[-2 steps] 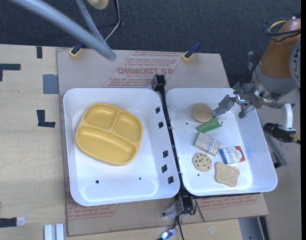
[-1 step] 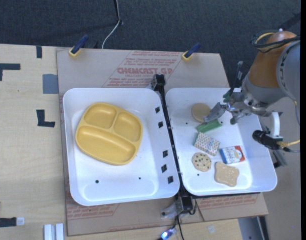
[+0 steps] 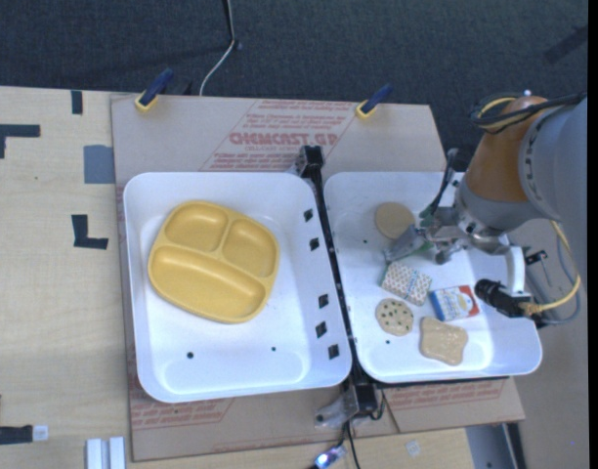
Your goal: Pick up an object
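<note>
The arm [image 3: 533, 179] reached in from the right and its gripper [image 3: 419, 247] was low over the right bin [image 3: 363, 213]. I cannot tell how the gripper was set, because it looked too small and dark there. Just under it, a checkered packet [image 3: 406, 282] lay tilted on the bin floor. A round tan disc [image 3: 394, 220] lay just beside the gripper, toward the back of the bin. A cookie with dark chips [image 3: 394, 316] lay in front of the packet, a blue and red packet [image 3: 453, 303] was on its right, and a piece of toast [image 3: 443, 341] was near the front edge. A yellow divided plate [image 3: 213, 260] rested in the left bin [image 3: 231, 374]. Nothing was lifted from the bin yet
</note>
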Controlling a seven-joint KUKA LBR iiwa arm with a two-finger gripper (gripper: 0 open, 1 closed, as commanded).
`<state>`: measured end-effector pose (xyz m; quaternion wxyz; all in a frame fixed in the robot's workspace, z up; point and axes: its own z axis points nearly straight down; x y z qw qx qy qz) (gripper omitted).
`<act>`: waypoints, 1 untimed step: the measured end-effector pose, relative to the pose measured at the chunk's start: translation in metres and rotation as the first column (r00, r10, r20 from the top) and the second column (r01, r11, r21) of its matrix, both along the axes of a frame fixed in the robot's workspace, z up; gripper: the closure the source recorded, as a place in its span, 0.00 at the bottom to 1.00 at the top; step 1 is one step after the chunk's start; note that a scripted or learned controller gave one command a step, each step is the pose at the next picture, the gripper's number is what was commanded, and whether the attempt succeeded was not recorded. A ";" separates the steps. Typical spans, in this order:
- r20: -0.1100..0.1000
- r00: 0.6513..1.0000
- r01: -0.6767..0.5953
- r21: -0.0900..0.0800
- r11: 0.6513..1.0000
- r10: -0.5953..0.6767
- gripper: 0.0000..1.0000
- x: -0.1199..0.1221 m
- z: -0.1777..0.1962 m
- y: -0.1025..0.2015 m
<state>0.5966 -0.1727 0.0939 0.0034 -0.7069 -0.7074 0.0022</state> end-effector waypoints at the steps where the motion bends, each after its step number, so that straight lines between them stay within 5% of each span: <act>1: 0.000 1.000 -0.003 0.001 1.000 0.003 1.00 0.001 0.011 0.001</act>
